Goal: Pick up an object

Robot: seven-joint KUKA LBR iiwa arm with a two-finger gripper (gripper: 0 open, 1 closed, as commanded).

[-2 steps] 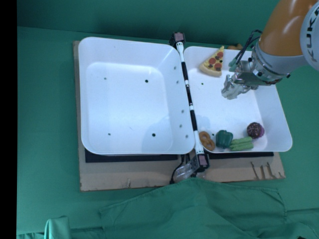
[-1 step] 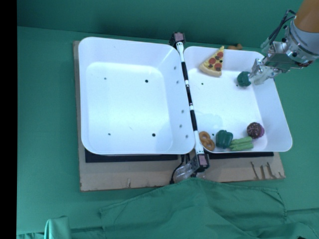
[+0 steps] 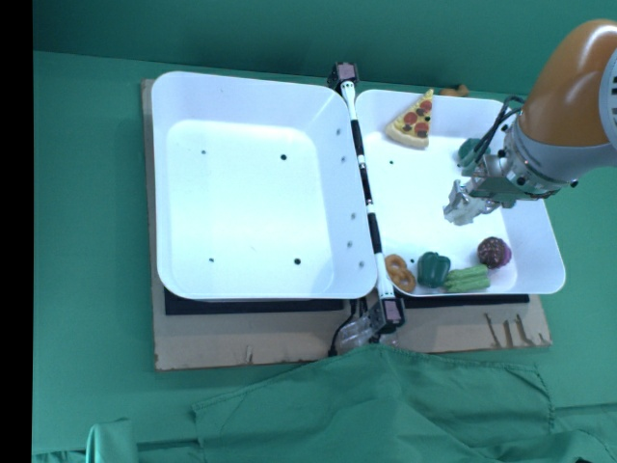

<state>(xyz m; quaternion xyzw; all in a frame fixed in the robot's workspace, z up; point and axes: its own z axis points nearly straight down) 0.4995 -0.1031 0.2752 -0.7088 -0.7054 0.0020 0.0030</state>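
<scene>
I took the small dark-red, round toy fruit (image 3: 494, 252) as the likeliest thing to pick, since of all the toys it lay closest to the two-finger gripper (image 3: 463, 206). It sat on the floor of the right-hand shallow white bin (image 3: 540, 280), near that bin's front wall. From the red fruit the gripper was up and to the left in the picture, near but clearly apart, so I judged the coming move to be a short shift toward the front of the bin and then a descent. Being round, the fruit offered no long axis to line up with. Whether the gripper was open or closed I could not tell.

Just left of the red fruit, along the same front wall, lay a ridged green toy vegetable (image 3: 467, 279) with its long axis running across the bin; left of that, a dark green toy pepper (image 3: 433, 268), and further left an orange pretzel-shaped toy (image 3: 399, 272) by the bin's left wall. Well away from the red fruit, near the bin's back wall, lay a yellow toy pizza slice (image 3: 412, 121).
</scene>
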